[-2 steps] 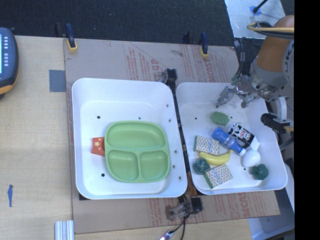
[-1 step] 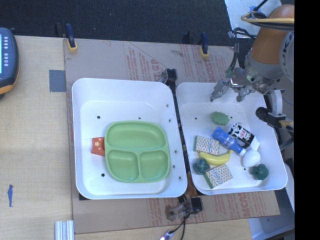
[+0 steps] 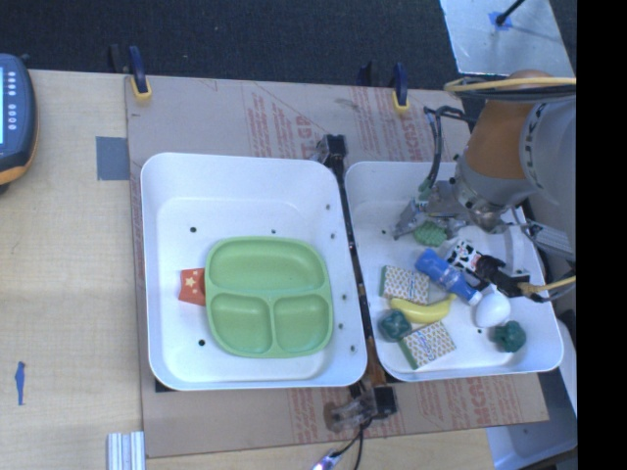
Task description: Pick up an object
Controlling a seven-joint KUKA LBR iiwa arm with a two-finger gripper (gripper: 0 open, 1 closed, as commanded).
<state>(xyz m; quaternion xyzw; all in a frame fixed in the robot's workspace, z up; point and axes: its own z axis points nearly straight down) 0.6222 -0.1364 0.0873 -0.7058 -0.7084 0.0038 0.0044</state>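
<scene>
Hand [image 3: 423,221] over cluttered right bin [image 3: 377,262]

The desk [image 3: 69,292] is light wood with a brown cardboard sheet [image 3: 294,116] on it, held at the far edge by two blue clamps [image 3: 139,74]. A grey tape square [image 3: 112,158] lies left, near a dark device [image 3: 16,116].

Grey arm [image 3: 549,155], orange band [image 3: 495,145]

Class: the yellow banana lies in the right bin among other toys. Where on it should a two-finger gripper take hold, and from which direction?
Grip the banana at its thick middle, coming straight down, fingers closing across its narrow width. It lies flat and curved, long axis roughly left-right. The blue bottle sits close above it and a patterned block just below, so finger room looks tight.
</scene>
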